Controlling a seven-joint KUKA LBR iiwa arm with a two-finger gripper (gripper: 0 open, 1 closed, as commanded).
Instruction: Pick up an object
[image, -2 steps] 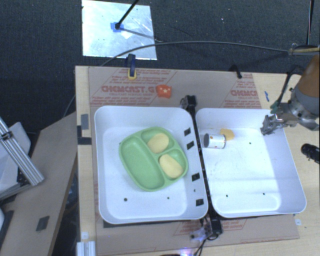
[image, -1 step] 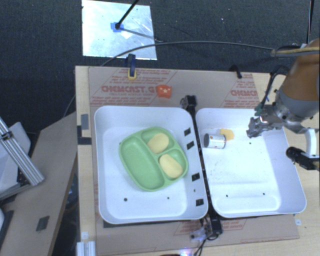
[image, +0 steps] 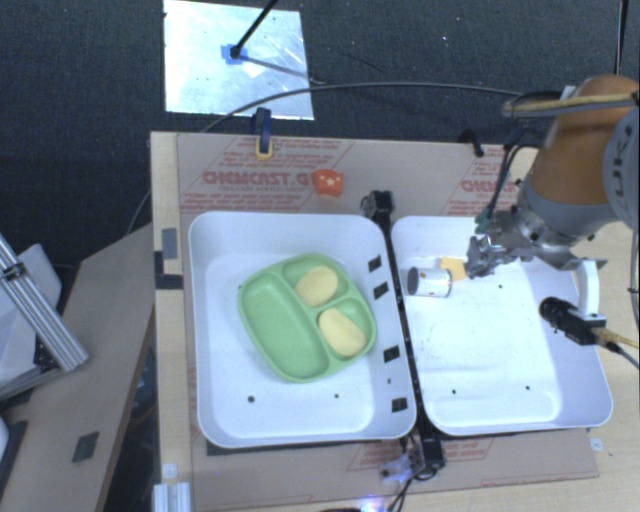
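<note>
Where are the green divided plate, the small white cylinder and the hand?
green divided plate (image: 275, 330), camera view, bare long compartment.
small white cylinder (image: 430, 282), camera view, its side.
hand (image: 483, 256), camera view, at its fingertips.

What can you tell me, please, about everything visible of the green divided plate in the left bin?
The green divided plate is pale green, looks like plastic, rounded, with one long compartment and two smaller ones. It lies flat and right side up, turned at a slant, near the middle of the left bin. Each small compartment holds a yellow lump; the long one holds neither.
</note>
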